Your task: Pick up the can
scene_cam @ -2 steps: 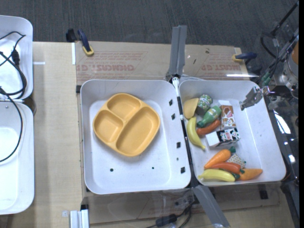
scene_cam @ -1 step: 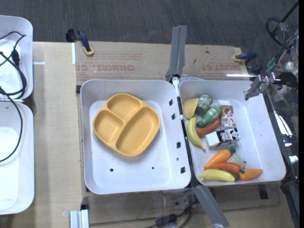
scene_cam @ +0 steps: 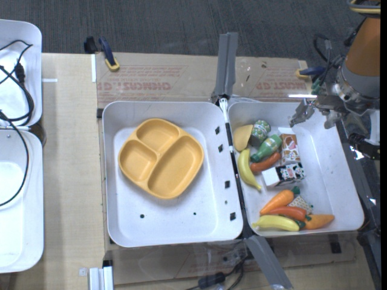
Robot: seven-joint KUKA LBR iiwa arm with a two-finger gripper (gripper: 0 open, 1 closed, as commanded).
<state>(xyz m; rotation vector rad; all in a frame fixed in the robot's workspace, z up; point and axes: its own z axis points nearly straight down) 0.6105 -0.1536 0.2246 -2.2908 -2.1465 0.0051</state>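
Can [scene_cam: 261, 129] in the right bin [scene_cam: 329, 180], at its far-left part, green-patterned, apparently lying on its side — long axis not readable at this size. Gripper [scene_cam: 313, 111] poised over the far edge of the same bin, right of the can and slightly farther back; open or closed state cannot be told from this view. Coming move judged as a short travel leftward and a little nearward, then a descent.

Crowding around the can: a pale wedge [scene_cam: 242, 137] touching it on the left, a green bottle [scene_cam: 268, 146] just near of it, a banana [scene_cam: 247, 170] nearer still along the bin's left wall. A small carton [scene_cam: 289, 149] to the right of the bottle — between gripper and can on the direct line, though low. Further clutter toward the near end: a black-and-white box [scene_cam: 285, 174], carrots [scene_cam: 283, 201], a second banana [scene_cam: 275, 223].

Likely hazard: fingers catching the wedge or bottle instead of the can. Left bin [scene_cam: 121, 222] holding a yellow divided plate [scene_cam: 160, 157], well apart from the action. Tabletop [scene_cam: 66, 162] beyond it, left.
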